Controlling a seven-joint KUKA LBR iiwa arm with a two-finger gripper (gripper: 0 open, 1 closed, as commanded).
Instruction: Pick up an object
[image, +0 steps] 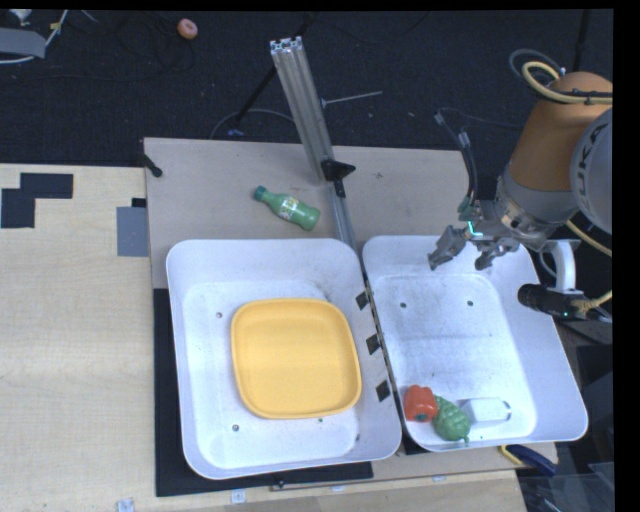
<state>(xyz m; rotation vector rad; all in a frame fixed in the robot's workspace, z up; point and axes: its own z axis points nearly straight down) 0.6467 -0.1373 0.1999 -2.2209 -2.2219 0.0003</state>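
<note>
The claw (466, 254) hangs over the far edge of the right bin (545, 370), at about 2 o'clock in the picture. Its two fingers (441, 253) are spread apart, with nothing between them. The grey arm with its orange band (553, 125) comes in from 3 o'clock.

In the right bin, three small things lie close together in the near corner, at about 5 o'clock. There is a red thing (420, 402), a green thing (451, 421) touching it, and a white thing (487, 409) just beside the green one. They are well apart from the claw.

The left bin (200, 300) holds a yellow plate (296, 357) lying flat in its middle.

A green bottle (287, 208) lies on its side on the table (200, 190), beyond the left bin, at about 12 o'clock. A metal bar (305, 95) leans up near it.
</note>
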